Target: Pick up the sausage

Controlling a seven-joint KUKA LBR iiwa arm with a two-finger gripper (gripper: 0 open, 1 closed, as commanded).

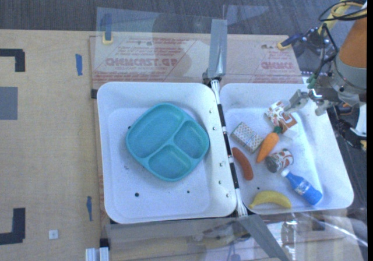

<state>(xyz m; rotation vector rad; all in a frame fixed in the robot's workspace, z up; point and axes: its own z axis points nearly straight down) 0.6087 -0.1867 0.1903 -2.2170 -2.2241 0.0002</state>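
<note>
The sausage (pixel 242 162) is a short reddish-brown link lying at a slant on the floor of the right bin (pixel 335 155), near that bin's left wall. My gripper (pixel 310 102) hangs at the bin's far right corner, well up and to the right of the sausage. Its two fingers stand apart, open, with nothing between them. A small white and orange toy (pixel 280 116) lies just left of the fingers.
Around the sausage lie a patterned box (pixel 246 136), a carrot (pixel 267 145), a grey and red item (pixel 278 161), a blue bottle (pixel 304 187) and a banana (pixel 270 198). The left bin (pixel 116 190) holds a teal divided plate (pixel 168 141).
</note>
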